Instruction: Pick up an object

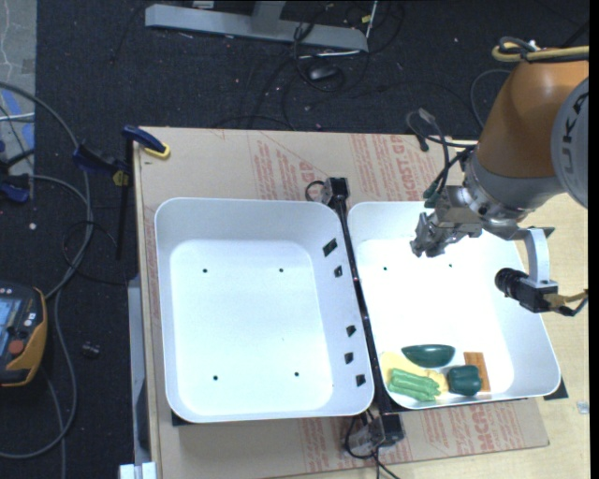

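Claw [430,239] hovers over the far end of the right bin [533,327], its spread unclear from my feed, while I see the green objects [432,370] clustered well apart at the bin's near edge

Left of the gripper [430,241] and below it spreads the tan surface [253,164], printed with faint red lettering. Beyond it lies a dark speckled floor [75,75] strewn with black cables [56,234]. A grey bar [253,26] lies above the gripper, and a yellow-and-black device [21,335] sits far left.
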`<state>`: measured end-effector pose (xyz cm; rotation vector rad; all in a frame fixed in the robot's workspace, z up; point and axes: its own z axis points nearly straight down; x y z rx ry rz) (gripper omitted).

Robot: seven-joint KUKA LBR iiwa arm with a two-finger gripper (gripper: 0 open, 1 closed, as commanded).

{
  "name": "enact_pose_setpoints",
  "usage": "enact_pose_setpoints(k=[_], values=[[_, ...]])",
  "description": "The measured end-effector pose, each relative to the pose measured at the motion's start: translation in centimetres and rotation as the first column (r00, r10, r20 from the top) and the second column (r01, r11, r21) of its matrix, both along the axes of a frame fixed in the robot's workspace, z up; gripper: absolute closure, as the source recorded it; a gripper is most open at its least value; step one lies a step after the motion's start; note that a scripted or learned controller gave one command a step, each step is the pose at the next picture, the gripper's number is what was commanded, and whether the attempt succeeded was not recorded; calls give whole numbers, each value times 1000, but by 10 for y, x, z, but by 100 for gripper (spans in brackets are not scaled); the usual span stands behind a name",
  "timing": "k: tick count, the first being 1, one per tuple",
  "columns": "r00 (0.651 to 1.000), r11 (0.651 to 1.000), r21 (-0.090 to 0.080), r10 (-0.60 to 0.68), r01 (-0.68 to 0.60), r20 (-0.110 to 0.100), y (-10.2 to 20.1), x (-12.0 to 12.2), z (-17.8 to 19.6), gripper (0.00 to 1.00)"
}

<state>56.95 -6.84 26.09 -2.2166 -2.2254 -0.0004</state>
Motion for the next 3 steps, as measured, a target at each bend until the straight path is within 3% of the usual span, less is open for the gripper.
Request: enact_pose_setpoints(k=[2,3], values=[[1000,1000,0,0,0,-1,96,22,-26,100],[1000,1000,0,0,0,1,142,48,-20,100]])
